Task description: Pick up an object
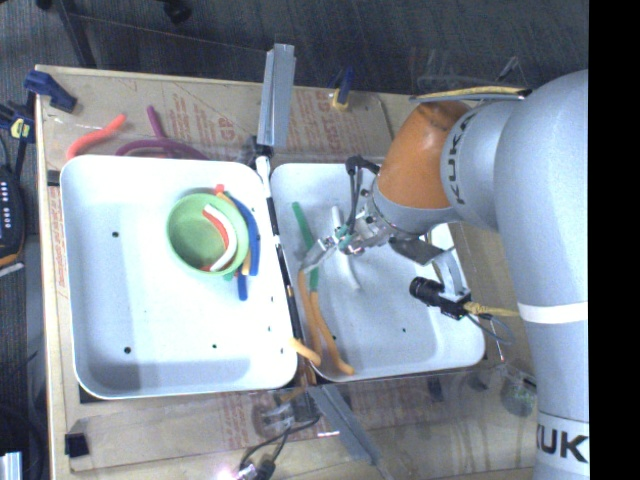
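- the gripper (335, 243) is seen low in the right bin (400, 353), beside a green stick (303, 230); whether it is wide or narrow cannot be told.
- the stick could be nudged against the bin wall and missed.
- orange sticks (318, 333) nearby could be snagged instead.

Both bins (150, 358) smooth white plastic, faintly glossy. Green bowl (205, 233) matt plastic. Blue stick (249, 248) and orange stick (318, 333) smooth plastic-looking. Counter (200, 103) flat brown board, matt, printed with red lettering. Arm (540, 188) smooth grey shell, satin sheen; orange band (425, 163) glossy. Upright rail (275, 93) brushed grey metal. Floor (300, 18) dark, rough carpet.
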Action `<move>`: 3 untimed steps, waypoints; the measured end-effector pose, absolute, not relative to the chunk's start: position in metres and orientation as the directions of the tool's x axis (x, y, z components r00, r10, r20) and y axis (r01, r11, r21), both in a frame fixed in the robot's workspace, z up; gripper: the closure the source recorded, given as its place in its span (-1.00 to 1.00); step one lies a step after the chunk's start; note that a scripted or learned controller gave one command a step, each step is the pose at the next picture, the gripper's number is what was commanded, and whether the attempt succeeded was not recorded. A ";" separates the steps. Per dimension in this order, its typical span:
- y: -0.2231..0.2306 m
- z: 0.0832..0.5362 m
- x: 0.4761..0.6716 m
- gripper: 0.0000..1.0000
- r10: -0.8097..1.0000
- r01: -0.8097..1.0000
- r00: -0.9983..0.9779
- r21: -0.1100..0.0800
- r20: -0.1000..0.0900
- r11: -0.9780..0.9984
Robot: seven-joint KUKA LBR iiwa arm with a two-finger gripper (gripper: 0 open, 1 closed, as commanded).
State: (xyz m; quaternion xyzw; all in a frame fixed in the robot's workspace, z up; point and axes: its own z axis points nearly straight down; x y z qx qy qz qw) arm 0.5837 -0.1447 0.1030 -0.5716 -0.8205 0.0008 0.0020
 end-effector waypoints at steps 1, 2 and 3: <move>-0.125 0.095 0.537 -1.00 0.924 0.925 -0.381 0.003 -0.012 0.381; -0.120 0.104 0.537 1.00 0.921 0.921 -0.389 -0.001 0.001 0.389; -0.123 0.105 0.537 -1.00 0.922 0.922 -0.386 -0.001 -0.004 0.386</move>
